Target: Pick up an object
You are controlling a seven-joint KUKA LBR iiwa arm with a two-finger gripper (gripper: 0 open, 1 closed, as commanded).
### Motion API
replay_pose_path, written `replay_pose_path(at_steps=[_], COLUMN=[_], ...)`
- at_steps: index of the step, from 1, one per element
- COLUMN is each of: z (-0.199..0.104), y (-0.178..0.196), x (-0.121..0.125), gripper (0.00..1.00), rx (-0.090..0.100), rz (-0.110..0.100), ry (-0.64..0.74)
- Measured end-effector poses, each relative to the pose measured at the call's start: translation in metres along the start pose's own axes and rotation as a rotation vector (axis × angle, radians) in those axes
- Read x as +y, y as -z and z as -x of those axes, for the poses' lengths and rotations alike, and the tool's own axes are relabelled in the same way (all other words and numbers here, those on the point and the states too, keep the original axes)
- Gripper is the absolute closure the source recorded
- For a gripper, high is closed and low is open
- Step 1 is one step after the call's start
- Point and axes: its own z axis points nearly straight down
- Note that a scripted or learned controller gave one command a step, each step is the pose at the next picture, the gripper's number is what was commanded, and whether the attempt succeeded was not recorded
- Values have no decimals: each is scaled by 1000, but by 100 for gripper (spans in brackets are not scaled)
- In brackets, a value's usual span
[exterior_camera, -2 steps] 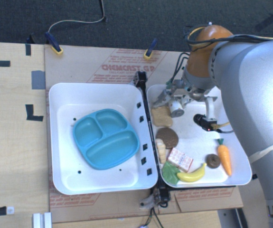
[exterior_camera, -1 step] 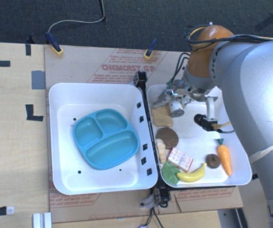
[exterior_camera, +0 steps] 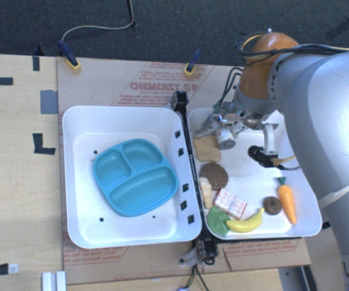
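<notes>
Reaching in from three o'clock, my grey arm (exterior_camera: 320, 102) fills the right side of the view, orange band (exterior_camera: 265, 62) at about one o'clock. Left bin (exterior_camera: 77, 180) sits at nine o'clock; it holds a blue divided plate (exterior_camera: 136, 176), lying flat, near its middle. Right bin (exterior_camera: 304, 214) touches the left one along a black clipped seam. My pincer (exterior_camera: 223, 129) hangs over the right bin's twelve o'clock end, just above a tan bread slice (exterior_camera: 206, 150); whether it is wide or narrow I cannot tell, the metal parts blur together. Nothing visibly between the tips. Objects to pick lie in the right bin toward six o'clock: brown round cookie (exterior_camera: 213, 176) just below the bread, pale ridged piece (exterior_camera: 206, 194) beside it, red-and-white packet (exterior_camera: 230, 204), green leaf (exterior_camera: 216, 222) touching a yellow banana (exterior_camera: 246, 222), small brown doughnut (exterior_camera: 272, 205) just beside an orange carrot (exterior_camera: 287, 202) at four o'clock.
</notes>
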Motion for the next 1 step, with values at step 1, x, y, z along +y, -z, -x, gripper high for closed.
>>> replay_pose_path(at_steps=[1], z=[4], y=[0], x=[0], gripper=[0], rx=[3], rz=[-1], ry=[0])
